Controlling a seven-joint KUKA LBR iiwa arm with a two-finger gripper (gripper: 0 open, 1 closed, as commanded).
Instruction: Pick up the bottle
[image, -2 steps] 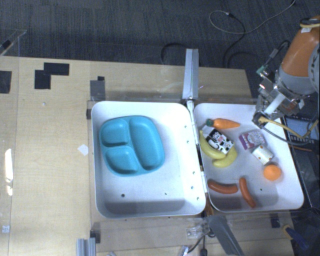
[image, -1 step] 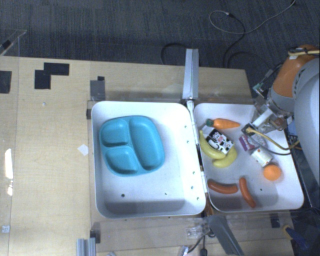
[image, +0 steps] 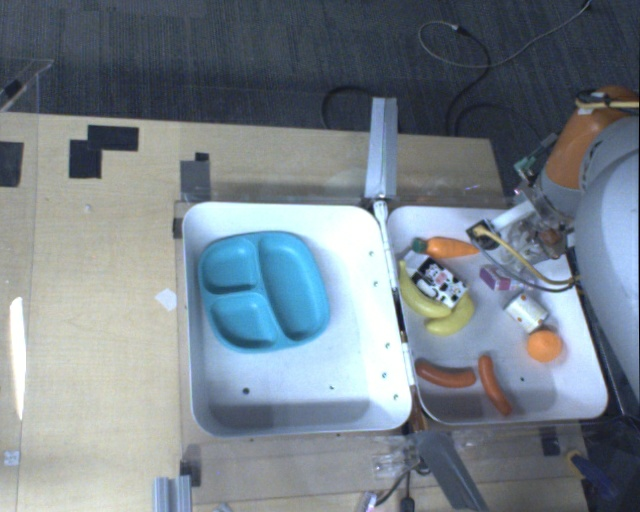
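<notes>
A small white bottle (image: 526, 310) lies on its side in the right bin (image: 590, 400), toward its right side, just above an orange ball (image: 545, 346). My gripper (image: 533, 243) hangs over the bin's upper right part, a little above and behind the bottle, with nothing seen in its grasp. The arm's bulk covers the bin's right rim.
The right bin also holds a carrot (image: 452, 247), a banana (image: 436, 305) with a black-and-white item (image: 438, 281) on it, a small purple piece (image: 495, 277) and two sausages (image: 447, 375) (image: 496, 384). A blue divided plate (image: 264, 290) lies in the left bin (image: 300, 415).
</notes>
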